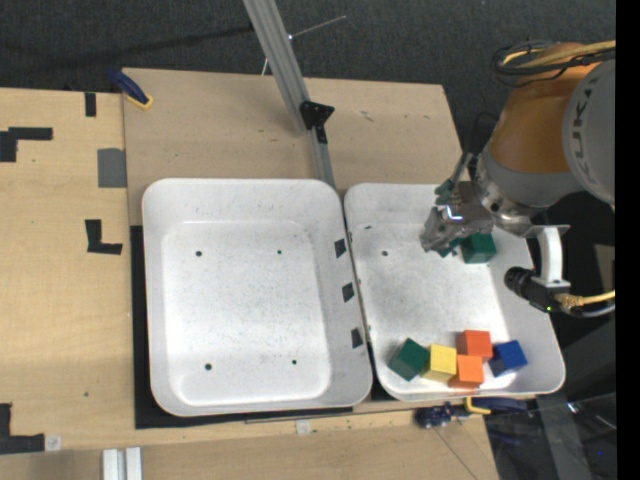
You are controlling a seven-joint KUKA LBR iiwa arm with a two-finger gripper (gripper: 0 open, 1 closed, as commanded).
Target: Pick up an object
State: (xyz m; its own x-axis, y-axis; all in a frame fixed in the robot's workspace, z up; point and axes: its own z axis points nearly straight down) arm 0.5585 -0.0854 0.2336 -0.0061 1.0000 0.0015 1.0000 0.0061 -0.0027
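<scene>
Green, a small block (479, 248) sits in the right bin (400, 268), toward its 1 o'clock corner, touching the end effector (443, 233) at the block's 10 o'clock side. Whether the block is pinched I cannot tell. At the bin's 5 o'clock corner cluster a dark green cube (407, 358), yellow cube (442, 359), two orange cubes (472, 356) and a blue cube (508, 356).

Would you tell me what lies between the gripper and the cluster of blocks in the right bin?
In the camera view, bare white bin floor separates the gripper from the block cluster.
</scene>
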